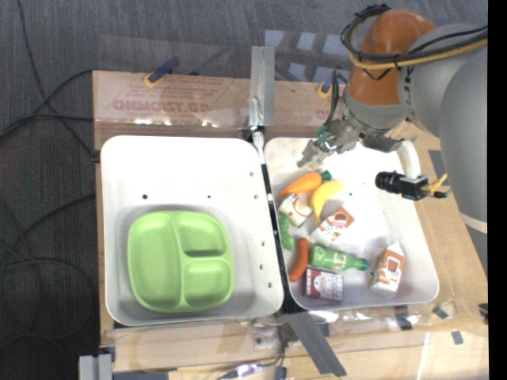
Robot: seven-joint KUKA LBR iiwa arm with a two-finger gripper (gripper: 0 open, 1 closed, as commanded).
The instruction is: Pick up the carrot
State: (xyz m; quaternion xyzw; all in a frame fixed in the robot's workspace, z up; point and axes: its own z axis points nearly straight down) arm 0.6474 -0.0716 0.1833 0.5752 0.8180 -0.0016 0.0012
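The carrot [299, 184] lies in the right bin [412, 236], toward its upper left, orange body slanting up to the right with its green top near the banana [324, 196]. The banana sits just beside it on the lower right, and a small carton [295, 210] touches it from below. Nothing is lifted; the carrot rests on the pile.

The gripper [314, 153] hangs over the far edge of the right bin, up and right of the carrot, close to its green end but apart from it. I see nothing between the fingers. Whether they are spread or closed I cannot tell at this angle; they blur into one pale shape.

Progress, as I judge it: the pick is not made. The arm is at approach stage at most. Left to do: bring the gripper over the carrot's body, descend, close, lift.

Other contents of the right bin: a green bottle [337, 260], a red-orange sausage-shaped piece [299, 260], a dark red pouch [324, 284], a second carton [336, 226], a third carton [386, 268] at lower right. The left bin [127, 172] holds a green divided tray [181, 260].

Risk noted: the banana and carton crowd the carrot, so a grasp could catch a neighbour.
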